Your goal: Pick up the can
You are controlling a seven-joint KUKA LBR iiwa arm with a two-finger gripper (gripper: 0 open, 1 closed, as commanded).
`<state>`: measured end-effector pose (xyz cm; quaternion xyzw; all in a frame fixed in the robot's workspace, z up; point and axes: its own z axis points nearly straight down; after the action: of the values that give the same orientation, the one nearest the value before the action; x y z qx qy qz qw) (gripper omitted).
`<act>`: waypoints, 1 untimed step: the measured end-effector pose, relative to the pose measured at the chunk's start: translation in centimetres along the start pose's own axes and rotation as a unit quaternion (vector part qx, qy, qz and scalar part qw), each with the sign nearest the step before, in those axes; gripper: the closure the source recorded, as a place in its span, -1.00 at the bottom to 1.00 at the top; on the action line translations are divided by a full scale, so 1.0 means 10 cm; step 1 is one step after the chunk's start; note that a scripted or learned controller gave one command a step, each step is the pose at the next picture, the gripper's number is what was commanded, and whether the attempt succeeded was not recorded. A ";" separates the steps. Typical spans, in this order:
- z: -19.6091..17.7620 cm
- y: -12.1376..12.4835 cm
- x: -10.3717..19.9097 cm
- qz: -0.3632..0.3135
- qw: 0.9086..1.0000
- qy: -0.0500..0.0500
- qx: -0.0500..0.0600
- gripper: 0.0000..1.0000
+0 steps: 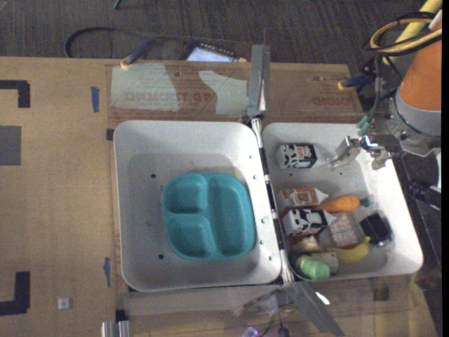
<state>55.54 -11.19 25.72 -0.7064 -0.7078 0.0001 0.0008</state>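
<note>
Can (313, 266) lies at near bin edge, well apart from end effector (360, 151).

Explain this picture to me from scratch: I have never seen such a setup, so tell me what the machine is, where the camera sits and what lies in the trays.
One camera looks down at a slant on a bench with two shallow white bins. The grey robot arm with an orange band reaches in from the right; its two-finger gripper hangs over the right bin, with nothing seen between its fingers. The left bin holds a teal divided plastic tray. The right bin holds small toy groceries: cow-patterned milk cartons, an orange carrot, a yellow banana, a black block and a green can lying on its side.
</note>
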 end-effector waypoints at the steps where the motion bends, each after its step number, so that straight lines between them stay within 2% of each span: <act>1: 1.30 0.25 -0.67 0.002 1.000 0.000 0.000 -1.00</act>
<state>58.07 -17.84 12.66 -0.7075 -0.7067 0.0000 0.0005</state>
